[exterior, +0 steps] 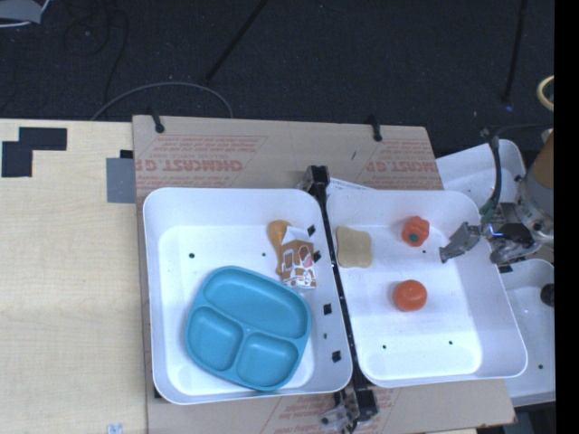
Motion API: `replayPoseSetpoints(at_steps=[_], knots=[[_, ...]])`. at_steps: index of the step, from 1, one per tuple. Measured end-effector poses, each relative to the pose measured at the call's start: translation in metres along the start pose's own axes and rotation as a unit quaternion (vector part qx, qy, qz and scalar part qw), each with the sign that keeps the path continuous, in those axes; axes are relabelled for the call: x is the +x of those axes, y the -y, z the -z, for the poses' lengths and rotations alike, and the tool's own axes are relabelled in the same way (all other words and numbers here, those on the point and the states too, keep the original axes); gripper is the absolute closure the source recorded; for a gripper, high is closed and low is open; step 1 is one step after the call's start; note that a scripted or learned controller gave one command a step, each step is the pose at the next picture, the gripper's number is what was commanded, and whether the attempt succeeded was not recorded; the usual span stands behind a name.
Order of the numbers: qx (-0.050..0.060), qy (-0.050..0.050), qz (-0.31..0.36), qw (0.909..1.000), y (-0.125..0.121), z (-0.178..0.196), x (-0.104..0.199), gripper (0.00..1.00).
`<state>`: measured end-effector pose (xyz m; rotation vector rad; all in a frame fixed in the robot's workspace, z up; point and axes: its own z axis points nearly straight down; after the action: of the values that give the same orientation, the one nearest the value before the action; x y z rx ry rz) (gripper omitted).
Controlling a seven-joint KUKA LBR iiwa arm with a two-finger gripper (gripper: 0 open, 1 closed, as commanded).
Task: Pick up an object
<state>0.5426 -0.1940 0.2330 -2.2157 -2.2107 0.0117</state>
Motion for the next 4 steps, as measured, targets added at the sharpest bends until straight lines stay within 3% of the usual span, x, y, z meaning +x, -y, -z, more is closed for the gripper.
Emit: replayPoseSetpoints(at_steps=[1, 4], knots=[[-0.006, 0.001, 0.001, 1.0000, -0.002, 0.006, 0.000, 0.00], [-0.003, 0.000, 0.000, 1.0000, -0.009, -0.146, 0.005, 0.00]])
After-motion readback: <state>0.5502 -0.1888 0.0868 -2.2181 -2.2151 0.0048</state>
